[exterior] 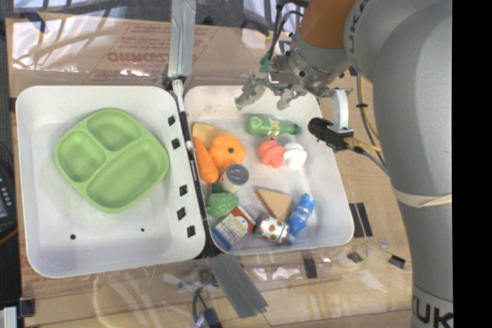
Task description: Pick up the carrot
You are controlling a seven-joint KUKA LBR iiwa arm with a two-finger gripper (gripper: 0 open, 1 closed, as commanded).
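The carrot (205, 163) is a slim orange piece lying along the left wall of the right bin (332, 173), its tip pointing toward the front. It touches a round orange pumpkin (228, 150) on its right. My gripper (267, 97) hangs over the back of the right bin, well to the right of and behind the carrot. Its fingers are spread open with nothing between them.
A green bottle (271, 124) lies just under the gripper. A pink and white piece (281, 154), a small can (234, 176), a wedge (274, 202), a blue bottle (300, 213) and other toys crowd the right bin. The left bin (46, 242) holds a green divided plate (112, 158).
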